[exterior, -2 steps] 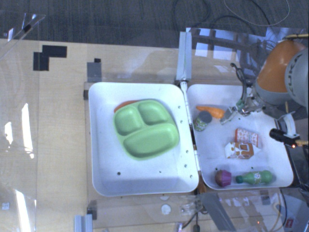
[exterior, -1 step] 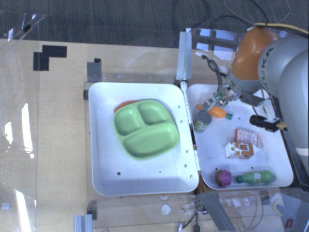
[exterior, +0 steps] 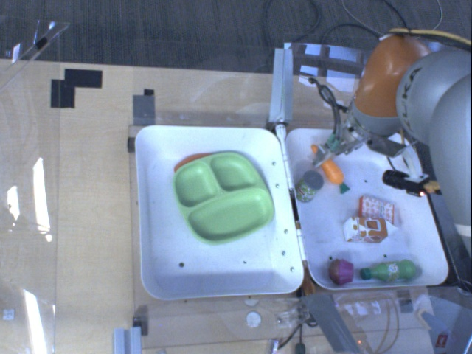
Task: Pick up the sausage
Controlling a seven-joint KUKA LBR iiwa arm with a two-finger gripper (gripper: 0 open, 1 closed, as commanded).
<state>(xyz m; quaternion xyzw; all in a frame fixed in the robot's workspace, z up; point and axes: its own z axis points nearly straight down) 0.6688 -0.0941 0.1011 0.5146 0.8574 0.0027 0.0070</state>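
Observation:
A reddish-orange sliver (exterior: 192,158), which looks like the sausage, peeks out from behind the far-left edge of the green divided plate (exterior: 223,195) in the left bin (exterior: 158,271). Most of it is hidden by the plate. My gripper (exterior: 333,146) is low over the far-left part of the right bin (exterior: 435,268), just above an orange carrot (exterior: 332,171). It is well to the right of the sausage, across the wall between the bins.
The right bin also holds a small can (exterior: 309,186) beside the carrot, a brown-and-white carton (exterior: 369,220), a purple item (exterior: 341,271) and a green bottle (exterior: 390,271). The arm's orange band (exterior: 387,76) and grey body (exterior: 442,109) rise over the bin's far-right corner.

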